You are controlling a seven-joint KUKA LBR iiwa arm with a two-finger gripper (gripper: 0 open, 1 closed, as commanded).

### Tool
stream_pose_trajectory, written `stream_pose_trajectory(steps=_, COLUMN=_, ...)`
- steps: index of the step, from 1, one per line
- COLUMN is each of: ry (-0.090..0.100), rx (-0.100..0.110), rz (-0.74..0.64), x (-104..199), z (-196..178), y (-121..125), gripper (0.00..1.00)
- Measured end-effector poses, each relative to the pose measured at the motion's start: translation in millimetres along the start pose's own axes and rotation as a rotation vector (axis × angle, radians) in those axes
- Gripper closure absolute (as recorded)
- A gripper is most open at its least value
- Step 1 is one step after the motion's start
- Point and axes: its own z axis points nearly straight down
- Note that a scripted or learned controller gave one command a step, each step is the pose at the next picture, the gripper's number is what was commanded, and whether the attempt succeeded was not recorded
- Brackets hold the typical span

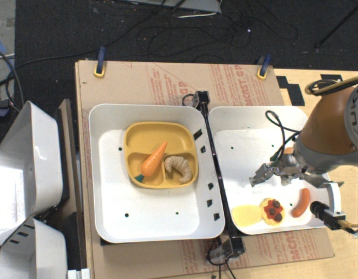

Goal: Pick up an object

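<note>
A: The gripper (259, 178) hangs over the right white shallow bin (243, 127), and I cannot tell its state from here.

B: Nearest candidate?

A: The small orange-red sausage-shaped toy (301, 203), near right in that bin, just beside the red-topped round pastry toy (272, 210) and the flat pale yellow disc (246, 215).

B: How does it lie?

A: Long axis slanted, upper end pointing far-right, lower end near-left.

B: Handling?

A: Likely light, stiff plastic, smooth, so it may slip. Pinch across the middle, square to its length.

B: And the left bin?

A: A yellow divided plastic plate (145, 135) holds an orange toy carrot (154, 159).
</note>
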Motion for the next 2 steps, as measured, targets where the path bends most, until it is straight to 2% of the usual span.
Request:
stream_pose_trajectory(steps=1, ry=0.0, rx=-0.002, rz=0.0, x=0.7, z=39.7, y=-0.6, gripper=0.0)
stream_pose_trajectory(steps=2, ry=-0.001, rx=-0.006, rz=0.001, x=0.7, z=27.4, y=0.2, gripper=1.0)
